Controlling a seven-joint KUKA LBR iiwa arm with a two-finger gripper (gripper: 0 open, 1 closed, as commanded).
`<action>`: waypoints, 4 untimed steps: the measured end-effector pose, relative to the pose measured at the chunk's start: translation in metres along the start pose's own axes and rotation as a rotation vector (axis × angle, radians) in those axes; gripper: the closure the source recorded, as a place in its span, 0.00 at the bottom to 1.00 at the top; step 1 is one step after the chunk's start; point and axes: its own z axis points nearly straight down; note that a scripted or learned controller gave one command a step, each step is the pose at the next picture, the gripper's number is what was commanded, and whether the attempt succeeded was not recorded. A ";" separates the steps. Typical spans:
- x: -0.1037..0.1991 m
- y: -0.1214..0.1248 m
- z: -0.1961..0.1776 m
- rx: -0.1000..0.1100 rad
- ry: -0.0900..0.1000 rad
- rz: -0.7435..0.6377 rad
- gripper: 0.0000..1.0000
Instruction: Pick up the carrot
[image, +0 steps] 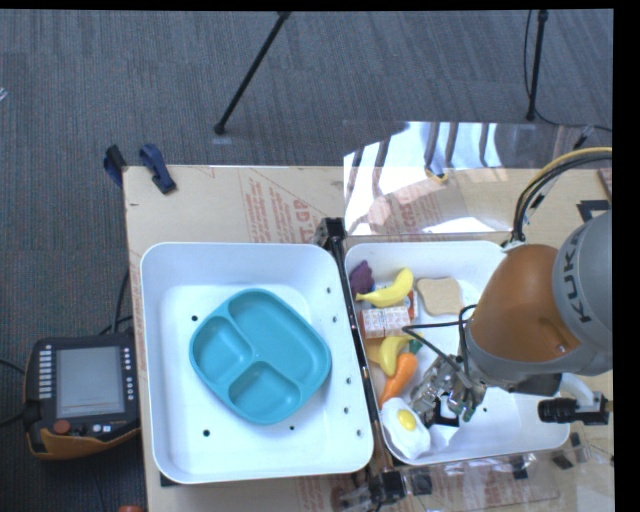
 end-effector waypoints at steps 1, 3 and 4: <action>-0.032 0.039 -0.001 0.000 -0.002 0.188 1.00; -0.024 0.102 -0.101 0.000 -0.003 0.404 0.00; -0.058 0.036 -0.071 0.002 -0.001 0.367 0.00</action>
